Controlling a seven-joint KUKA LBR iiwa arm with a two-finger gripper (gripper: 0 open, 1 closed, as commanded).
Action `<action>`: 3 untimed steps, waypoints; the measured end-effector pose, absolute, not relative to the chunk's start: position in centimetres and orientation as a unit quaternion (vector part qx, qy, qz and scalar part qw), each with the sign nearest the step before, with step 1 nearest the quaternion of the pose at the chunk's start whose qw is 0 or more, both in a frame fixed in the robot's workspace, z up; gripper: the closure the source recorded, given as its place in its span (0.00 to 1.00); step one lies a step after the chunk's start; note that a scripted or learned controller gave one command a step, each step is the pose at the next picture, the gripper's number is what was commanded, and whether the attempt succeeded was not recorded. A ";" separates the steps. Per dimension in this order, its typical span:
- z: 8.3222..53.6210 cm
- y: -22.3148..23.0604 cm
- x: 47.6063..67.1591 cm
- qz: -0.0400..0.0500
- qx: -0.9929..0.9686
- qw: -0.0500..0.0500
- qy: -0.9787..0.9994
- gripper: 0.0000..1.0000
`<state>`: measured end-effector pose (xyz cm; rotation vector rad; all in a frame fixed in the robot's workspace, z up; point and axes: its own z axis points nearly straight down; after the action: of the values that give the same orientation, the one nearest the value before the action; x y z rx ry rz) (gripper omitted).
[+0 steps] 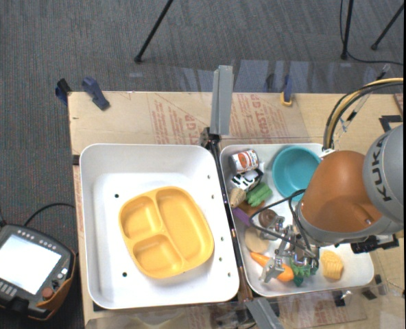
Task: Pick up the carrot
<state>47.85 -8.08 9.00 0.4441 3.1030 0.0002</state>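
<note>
The gripper (pixel 280 264) hangs over the carrot (pixel 268 262) at six o'clock in the right bin (pixel 364 279), where the crowding looks risky: a closing finger could catch the green toy (pixel 302 273) at the carrot's three o'clock and nudge the carrot out. Fingers sit right on the carrot, seemingly straddling it; how wide, I cannot tell.

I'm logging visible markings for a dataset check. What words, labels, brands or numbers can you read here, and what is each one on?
"KUK": large dark letters on the grey arm, cut off at the view's edge.
Red print on the cardboard sheet under the bins: upside down and faint, too blurred to read.
Label on the small can in the right bin: too small to read.
Screen of the handheld pendant: nothing legible.
</note>
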 end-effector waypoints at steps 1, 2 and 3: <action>9.0 -8.1 47.9 0.000 0.136 0.003 0.991 0.00; 9.0 -8.1 47.9 0.000 -0.020 0.003 1.000 0.00; 9.0 -8.2 49.3 -0.002 -0.203 0.004 0.979 0.00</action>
<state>49.28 -8.23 9.04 -0.6351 3.0692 -0.0054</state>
